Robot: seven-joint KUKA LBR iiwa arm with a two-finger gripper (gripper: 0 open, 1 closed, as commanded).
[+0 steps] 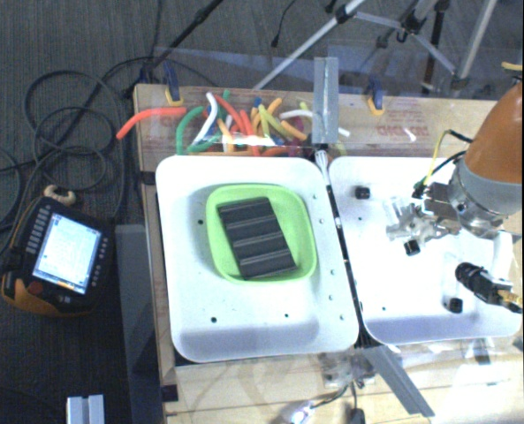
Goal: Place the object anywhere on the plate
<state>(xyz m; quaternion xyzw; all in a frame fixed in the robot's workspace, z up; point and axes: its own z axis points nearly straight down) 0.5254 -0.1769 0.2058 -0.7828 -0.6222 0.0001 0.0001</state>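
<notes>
The arm [500,162] reaches in from the right edge, its orange band high at the edge and the grey wrist below it. It hangs over the right bin [376,312], well apart from the bin's left wall. The gripper [405,226] points left from the wrist, above the bin's floor.

Arm [496,170]: grey body, rounded casing. Broad orange band [507,135] above the wrist, smooth and glossy. Below the band, a pale grey cylindrical wrist section. Yellow cable [438,162] loops out from the wrist side, alongside thin dark wires. Claw [410,228]: silvery metal assembly with small brackets, ending in a small black tip. Black cylindrical fitting [475,279] with a short yellowish lead at the lower side. Fine detail blurred.
</notes>
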